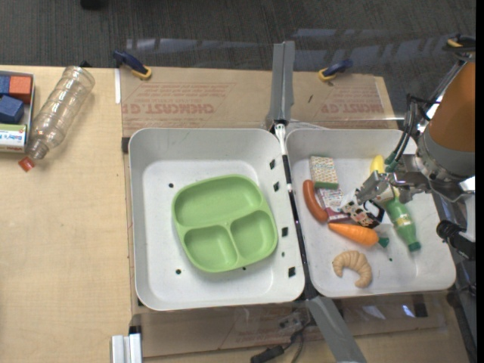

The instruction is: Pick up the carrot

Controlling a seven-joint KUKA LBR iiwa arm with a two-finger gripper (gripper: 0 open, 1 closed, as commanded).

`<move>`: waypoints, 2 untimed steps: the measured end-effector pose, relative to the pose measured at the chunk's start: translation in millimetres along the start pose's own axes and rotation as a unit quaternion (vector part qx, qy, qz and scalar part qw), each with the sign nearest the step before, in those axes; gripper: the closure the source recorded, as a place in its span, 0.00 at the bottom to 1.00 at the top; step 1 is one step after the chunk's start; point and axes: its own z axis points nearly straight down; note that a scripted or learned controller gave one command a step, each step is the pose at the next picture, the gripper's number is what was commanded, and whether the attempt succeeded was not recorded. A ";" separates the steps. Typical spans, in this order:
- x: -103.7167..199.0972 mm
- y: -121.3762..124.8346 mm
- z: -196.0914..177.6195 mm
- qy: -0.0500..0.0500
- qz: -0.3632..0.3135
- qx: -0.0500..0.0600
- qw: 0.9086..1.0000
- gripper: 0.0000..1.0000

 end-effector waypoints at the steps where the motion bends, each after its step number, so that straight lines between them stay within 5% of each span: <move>1: -79.0 20.2 98.8 -0.003 -0.015 -0.009 1.000 0.00; 2: -36.7 55.1 114.1 -0.006 -0.074 -0.016 0.997 0.00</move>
